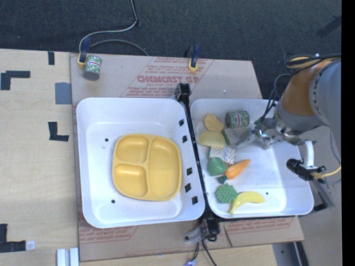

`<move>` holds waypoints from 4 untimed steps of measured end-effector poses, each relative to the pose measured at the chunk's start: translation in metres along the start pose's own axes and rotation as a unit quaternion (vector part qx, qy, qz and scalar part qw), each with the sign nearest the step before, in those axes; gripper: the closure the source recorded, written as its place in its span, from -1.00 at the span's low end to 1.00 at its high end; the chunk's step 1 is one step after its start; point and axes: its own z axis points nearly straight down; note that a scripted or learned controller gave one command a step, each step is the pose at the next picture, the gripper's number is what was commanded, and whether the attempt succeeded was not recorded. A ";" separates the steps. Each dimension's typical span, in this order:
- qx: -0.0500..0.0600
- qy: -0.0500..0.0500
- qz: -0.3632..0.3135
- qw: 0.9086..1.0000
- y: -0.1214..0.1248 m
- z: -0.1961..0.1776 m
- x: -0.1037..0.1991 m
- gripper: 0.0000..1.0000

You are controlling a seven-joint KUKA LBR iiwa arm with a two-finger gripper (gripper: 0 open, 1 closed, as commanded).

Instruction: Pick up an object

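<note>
Objects: pile of small toy foods in right white bin (277, 195), mostly its left half.
Can: small green-labelled tin can (237, 119), lying on its side near bin's top, just right of pale yellow rounded toy (212, 122).
Yellow pieces: second pale yellow toy (211, 139) below the first, next to bin's left wall.
Green pieces: green pepper-like toy (217, 165) mid-pile; bumpy green broccoli-like toy (226, 193) lower down.
Carrot: orange plastic carrot (237, 169), slanted, touching the green pepper-like toy.
Banana: yellow plastic banana (247, 199) near bin's bottom, just right of the broccoli-like toy.
Gripper: gripper (248, 137) low in right bin, at pile's right edge, below the can; open/closed – can't tell, tips blurred into clutter.
Arm: grey w/ orange band (298, 90), enters from right.
Left bin: left white bin (94, 121) holds yellow divided plastic plate (147, 167), three compartments, approx centred.
Bench: second small green can (92, 67) on cardboard by top-left clamp, well apart from bins.
</note>
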 end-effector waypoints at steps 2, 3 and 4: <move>0.018 0.000 0.004 1.000 0.065 0.005 0.098 -1.00; 0.020 -0.002 0.004 1.000 0.064 -0.004 0.097 1.00; 0.001 0.001 0.000 1.000 0.006 -0.097 0.168 1.00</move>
